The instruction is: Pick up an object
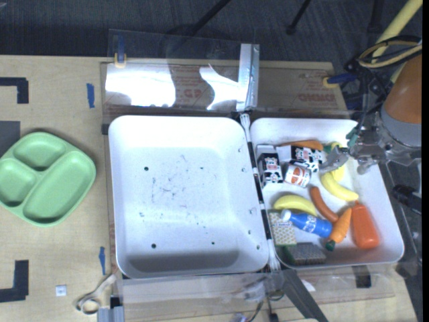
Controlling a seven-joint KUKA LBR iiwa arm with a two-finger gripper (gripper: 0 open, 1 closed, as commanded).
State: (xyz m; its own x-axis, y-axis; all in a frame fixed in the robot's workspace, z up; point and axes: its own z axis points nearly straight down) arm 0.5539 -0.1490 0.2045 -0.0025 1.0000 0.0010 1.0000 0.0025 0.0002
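Arm enters from the right edge of the frame, orange band at upper right. Gripper hangs over the upper right part of the right bin, right above the upper banana. Cannot tell how far it is open; nothing visibly held.

Right bin is crowded. Second banana lies mid-bin, blue bottle just below it. Orange-red sausage-like piece sits between the bananas. Carrot is tilted beside a chunky orange object at lower right. Small can and black-and-white box are near the bin's upper left. Dark sponge is at the bottom edge.

Left bin fills centre frame. Green divided tray sits on the bench at far left.
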